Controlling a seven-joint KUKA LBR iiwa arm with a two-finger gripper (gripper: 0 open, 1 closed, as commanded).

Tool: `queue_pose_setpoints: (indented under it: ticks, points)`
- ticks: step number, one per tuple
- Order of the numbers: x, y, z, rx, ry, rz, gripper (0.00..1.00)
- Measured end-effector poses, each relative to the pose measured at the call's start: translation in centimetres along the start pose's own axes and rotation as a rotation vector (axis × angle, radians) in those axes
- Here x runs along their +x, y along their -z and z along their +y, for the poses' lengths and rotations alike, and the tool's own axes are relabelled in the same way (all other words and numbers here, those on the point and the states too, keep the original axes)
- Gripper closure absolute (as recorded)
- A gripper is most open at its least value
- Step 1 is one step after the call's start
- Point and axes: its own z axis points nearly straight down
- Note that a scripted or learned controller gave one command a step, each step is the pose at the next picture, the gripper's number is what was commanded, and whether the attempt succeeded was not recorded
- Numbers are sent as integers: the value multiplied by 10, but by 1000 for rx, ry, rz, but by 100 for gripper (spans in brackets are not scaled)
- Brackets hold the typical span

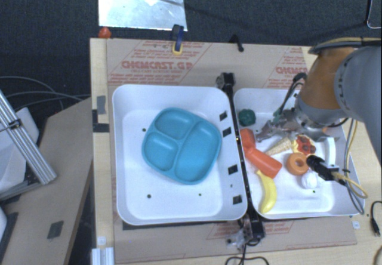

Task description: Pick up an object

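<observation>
The right bin (pixel 286 205) holds several toy foods. A dark green piece (pixel 246 117) lies near its far left corner, and an orange carrot-like piece (pixel 261 160) sits by the left wall. A yellow banana (pixel 268 193) lies at the front. Further right are a pale cone (pixel 279 146), an orange donut (pixel 296 164), a red piece (pixel 305 145) and a white egg shape (pixel 308 181). My gripper (pixel 268 132) reaches down into this bin from the right. It sits low over the cone and carrot, just right of the green piece. Nothing is visibly between its fingers.
The left bin (pixel 131 198) holds a blue divided plate (pixel 181 144). A black divider with clips (pixel 234 138) runs between the bins. The grey arm with its orange band (pixel 325 88) covers the right bin's far right corner. Cables (pixel 343 180) trail along its right wall.
</observation>
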Motion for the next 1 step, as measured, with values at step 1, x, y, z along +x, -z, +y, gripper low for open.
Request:
queue_pose_setpoints:
  ticks: [1]
  points:
    - [96, 113, 72, -17, 13, 2, 0]
